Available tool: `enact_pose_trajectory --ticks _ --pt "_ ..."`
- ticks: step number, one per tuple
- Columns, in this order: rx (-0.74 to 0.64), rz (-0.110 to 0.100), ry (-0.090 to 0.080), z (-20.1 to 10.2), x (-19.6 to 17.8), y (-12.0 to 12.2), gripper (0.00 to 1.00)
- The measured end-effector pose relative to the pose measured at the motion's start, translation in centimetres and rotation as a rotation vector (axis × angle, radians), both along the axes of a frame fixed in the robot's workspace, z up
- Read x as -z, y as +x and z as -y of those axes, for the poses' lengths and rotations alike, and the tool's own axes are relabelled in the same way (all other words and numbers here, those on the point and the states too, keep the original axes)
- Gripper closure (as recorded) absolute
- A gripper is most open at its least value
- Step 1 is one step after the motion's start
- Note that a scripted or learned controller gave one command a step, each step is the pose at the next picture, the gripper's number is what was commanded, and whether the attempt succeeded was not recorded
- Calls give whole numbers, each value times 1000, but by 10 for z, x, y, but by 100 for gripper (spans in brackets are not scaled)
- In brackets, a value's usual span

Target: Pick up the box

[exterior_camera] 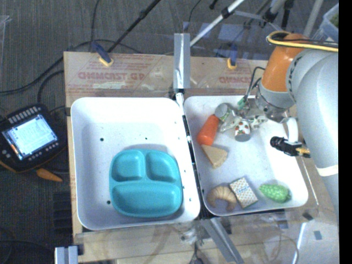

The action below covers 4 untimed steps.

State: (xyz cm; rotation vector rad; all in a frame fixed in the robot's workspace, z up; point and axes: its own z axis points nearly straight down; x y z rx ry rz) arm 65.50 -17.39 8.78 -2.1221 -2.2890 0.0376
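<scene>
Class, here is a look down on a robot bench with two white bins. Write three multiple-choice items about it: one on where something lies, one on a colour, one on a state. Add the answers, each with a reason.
1. Where does the small patterned box lie?
A. In the left bin
B. In the right bin, near its front edge
C. On the floor

2. What colour is the divided plate?
A. Red
B. Yellow
C. Turquoise

3. Where is the box relative to the gripper?
A. Apart from it, on the bin floor
B. Clamped in it
C. Lifted high above the bin

Answers: B, it lies between the croissant and the green item; C, it is blue-green; A, the gripper is near the bin's back.
</scene>
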Motion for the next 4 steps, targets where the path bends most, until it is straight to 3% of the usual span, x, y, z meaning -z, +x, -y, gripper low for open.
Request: enact_pose_trajectory --ticks 1,2,3,4 --pt "-194 29 6 21 -64 -97 0" --pt "-248 36 3 19 -2 -45 0" --pt "-283 -14 9 12 -2 -6 0" --pt "-292 8 0 -43 0 8 0"
